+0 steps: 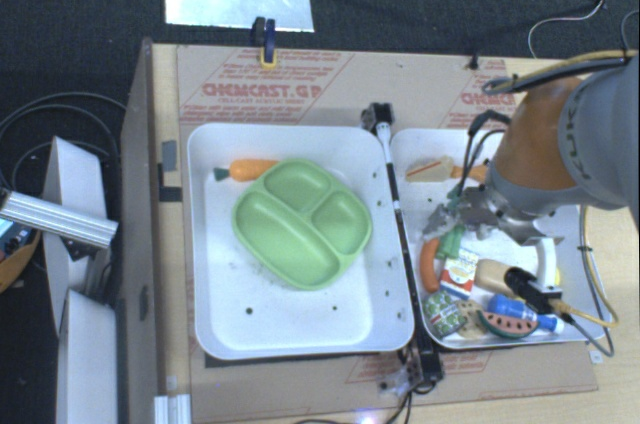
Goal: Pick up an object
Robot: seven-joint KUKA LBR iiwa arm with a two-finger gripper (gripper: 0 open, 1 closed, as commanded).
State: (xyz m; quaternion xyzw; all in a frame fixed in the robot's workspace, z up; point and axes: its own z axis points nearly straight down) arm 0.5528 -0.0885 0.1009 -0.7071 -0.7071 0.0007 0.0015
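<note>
Jaws' setting: cannot tell, being hidden; hovering near 1 orange sausage (pixel 430 264) in right bin (pixel 520 140), judging it light, slick, best pinched mid-length.

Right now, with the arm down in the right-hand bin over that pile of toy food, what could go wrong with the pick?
The gripper is low in the right white bin, where small toy foods crowd together: an orange sausage-shaped piece, a red and white carton and a watermelon slice. Closing there may catch two pieces or pinch an edge that slips. It also sits near the black divider between the bins, so a sideways move could strike it.
</note>
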